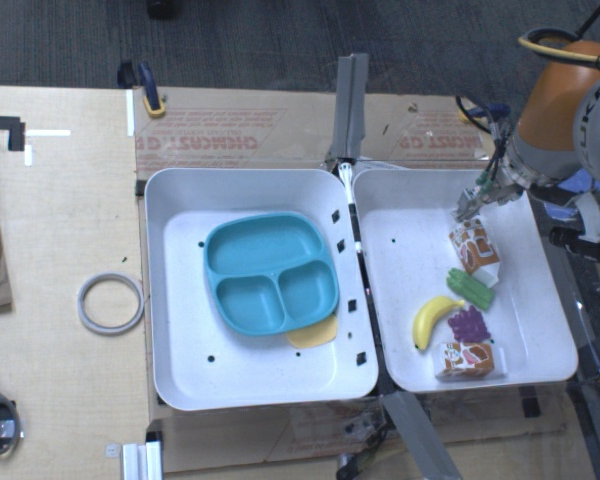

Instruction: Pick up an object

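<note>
Right now I am watching the end effector hanging over the far part of the right bin, its tip just above the upper carton; whether it is apart or together I cannot tell from this slanted view. I am judging that carton to be the likeliest target, and it is lying tilted, so a descent here could be catching an edge and skidding it toward the bin wall instead of closing around it. Just beyond it the green block, the banana, the purple grapes and the second carton are crowding together, so a nudged carton could be shoving into them. I am seeing the left bin holding a blue divided plate with something yellow under it, well apart from the arm. A grey ring is lying on the desk.
</note>
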Available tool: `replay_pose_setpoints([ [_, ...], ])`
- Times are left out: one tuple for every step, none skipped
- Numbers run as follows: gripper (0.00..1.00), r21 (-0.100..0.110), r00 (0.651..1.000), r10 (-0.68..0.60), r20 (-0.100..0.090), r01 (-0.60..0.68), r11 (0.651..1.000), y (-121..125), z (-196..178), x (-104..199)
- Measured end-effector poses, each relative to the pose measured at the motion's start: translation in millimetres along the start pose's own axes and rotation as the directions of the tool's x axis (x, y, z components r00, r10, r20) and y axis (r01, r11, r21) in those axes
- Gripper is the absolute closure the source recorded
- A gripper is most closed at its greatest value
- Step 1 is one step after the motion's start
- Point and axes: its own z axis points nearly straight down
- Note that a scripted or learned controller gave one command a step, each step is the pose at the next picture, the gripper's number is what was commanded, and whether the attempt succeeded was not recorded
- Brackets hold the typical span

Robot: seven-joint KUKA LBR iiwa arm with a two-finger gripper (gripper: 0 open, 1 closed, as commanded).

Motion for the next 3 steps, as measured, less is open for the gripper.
replay_pose_setpoints([
  [0.0,0.0,1.0,0.0,0.0,0.0,1.0,0,0,0],
  [0.0,0.005,0.977,0.215,-0.002,-0.215,0.976,-16,-28,-22],
  [0.0,-0.024,0.987,0.163,0.004,-0.163,0.986,-25,-4,-12],
])
